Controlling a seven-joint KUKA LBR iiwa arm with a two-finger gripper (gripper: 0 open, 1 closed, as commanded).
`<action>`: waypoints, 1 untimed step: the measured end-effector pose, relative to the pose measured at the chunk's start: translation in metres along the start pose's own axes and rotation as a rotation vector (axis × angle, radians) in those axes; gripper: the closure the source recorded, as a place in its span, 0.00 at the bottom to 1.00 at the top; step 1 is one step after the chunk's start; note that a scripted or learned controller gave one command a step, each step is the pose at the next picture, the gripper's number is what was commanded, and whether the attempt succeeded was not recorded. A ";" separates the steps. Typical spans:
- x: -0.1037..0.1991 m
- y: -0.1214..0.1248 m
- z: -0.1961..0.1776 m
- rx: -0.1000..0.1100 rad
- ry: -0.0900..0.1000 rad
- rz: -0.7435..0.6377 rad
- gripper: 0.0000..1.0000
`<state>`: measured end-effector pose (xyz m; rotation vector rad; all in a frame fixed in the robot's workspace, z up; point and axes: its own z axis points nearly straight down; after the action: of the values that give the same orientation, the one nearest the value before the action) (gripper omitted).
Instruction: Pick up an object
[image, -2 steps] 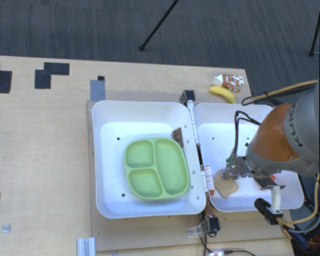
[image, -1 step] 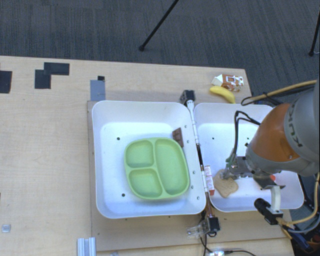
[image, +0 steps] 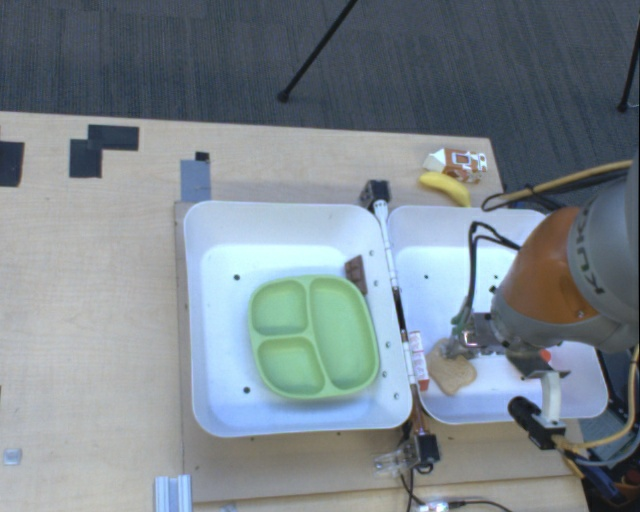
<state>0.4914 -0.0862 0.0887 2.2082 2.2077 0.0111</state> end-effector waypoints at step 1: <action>-0.001 0.000 0.000 0.000 0.001 0.000 1.00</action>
<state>0.4914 -0.0867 0.0887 2.2086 2.2089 0.0121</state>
